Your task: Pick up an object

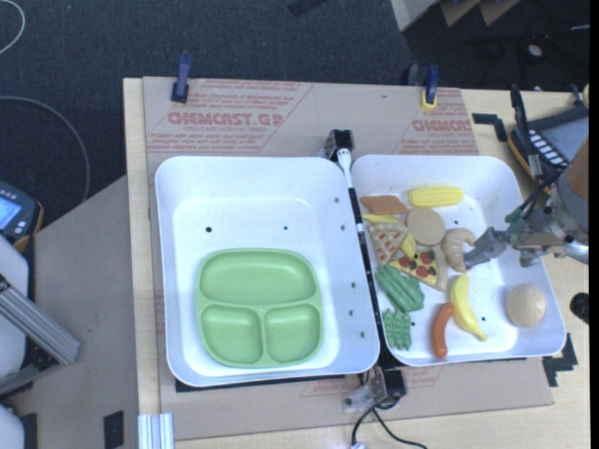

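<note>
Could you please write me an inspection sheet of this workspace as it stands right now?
Surface: bench covered with printed brown board, bearing two white bins side by side.
Job's things: right bin holds toy food: corn cob, pizza slice, banana, carrot, round bun and green vegetables.
Clutter: left bin holds a green divided plate.
Grippers: gripper low over the right bin, beside the pizza slice; nothing seen held.
Cables: white cable on the floor at left.
Surroundings: dark carpet; blue clamp at the back edge.
</note>
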`<action>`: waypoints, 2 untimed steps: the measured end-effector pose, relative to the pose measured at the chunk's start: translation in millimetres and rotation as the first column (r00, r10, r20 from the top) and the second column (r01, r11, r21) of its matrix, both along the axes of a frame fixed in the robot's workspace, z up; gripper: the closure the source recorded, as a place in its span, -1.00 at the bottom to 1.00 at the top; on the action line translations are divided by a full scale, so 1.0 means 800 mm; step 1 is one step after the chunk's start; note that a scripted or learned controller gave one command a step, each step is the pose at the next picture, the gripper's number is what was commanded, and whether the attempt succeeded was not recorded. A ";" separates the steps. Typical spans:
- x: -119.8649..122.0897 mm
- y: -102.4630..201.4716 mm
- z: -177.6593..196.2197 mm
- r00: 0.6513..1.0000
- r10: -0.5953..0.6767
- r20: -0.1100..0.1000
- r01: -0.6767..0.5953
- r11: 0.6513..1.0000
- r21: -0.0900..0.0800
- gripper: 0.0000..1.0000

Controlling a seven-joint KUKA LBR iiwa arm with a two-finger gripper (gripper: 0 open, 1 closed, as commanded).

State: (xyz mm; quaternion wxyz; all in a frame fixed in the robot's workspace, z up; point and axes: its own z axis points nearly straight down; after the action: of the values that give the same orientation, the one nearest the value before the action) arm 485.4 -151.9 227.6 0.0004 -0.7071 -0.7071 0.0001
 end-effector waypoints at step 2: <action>-0.008 -0.007 -0.166 1.000 -0.002 0.004 0.002 1.000 -0.002 1.00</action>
State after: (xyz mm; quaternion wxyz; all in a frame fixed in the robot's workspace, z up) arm 479.3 -157.1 95.0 -0.0016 -0.7078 -0.7064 -0.0005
